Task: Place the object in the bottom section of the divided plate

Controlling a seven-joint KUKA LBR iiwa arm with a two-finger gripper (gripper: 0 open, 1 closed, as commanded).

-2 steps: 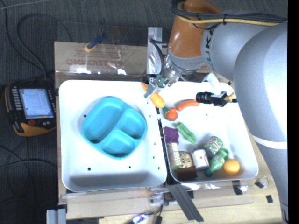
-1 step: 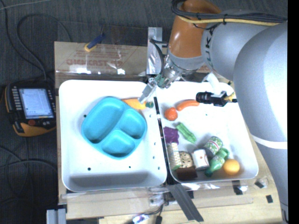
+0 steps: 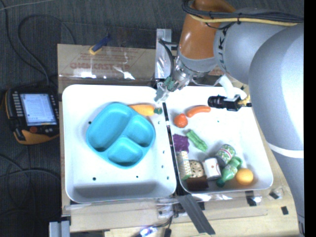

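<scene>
Bench has two white bins; your gripper [image 3: 163, 89] sits over the divider, can't tell what it's doing. Carrot [image 3: 143, 109] lies in the left bin [image 3: 74, 181], touching the blue plate [image 3: 121, 134] at its top rim. Nudge it carelessly and it could roll away.

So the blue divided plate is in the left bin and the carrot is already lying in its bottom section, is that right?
Not quite. The blue divided plate is in the left bin, but the carrot is not in its bottom section. The camera view shows it on the bin floor at the plate's upper right rim, just below the gripper.
</scene>
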